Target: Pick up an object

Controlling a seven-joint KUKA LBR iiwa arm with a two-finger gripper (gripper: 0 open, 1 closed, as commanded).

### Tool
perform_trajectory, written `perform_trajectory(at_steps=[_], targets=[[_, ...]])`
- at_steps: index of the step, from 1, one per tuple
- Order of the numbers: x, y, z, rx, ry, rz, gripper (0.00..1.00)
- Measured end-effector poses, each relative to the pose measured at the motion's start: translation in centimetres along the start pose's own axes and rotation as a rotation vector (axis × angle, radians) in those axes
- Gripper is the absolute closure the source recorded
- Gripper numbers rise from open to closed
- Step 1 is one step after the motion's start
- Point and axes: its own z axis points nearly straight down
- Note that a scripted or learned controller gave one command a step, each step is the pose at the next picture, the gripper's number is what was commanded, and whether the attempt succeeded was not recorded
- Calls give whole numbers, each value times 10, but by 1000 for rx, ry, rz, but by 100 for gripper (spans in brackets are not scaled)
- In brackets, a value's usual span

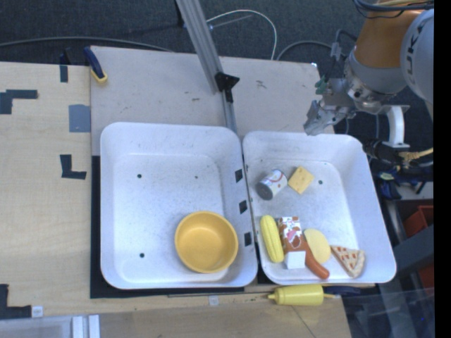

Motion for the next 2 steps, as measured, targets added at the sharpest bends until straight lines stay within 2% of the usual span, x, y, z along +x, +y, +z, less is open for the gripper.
perform_trajectory(at_steps=[1, 2], targets=[[38, -24, 3, 6, 1, -2, 100], [85, -36, 10, 8, 1, -4, 100]])
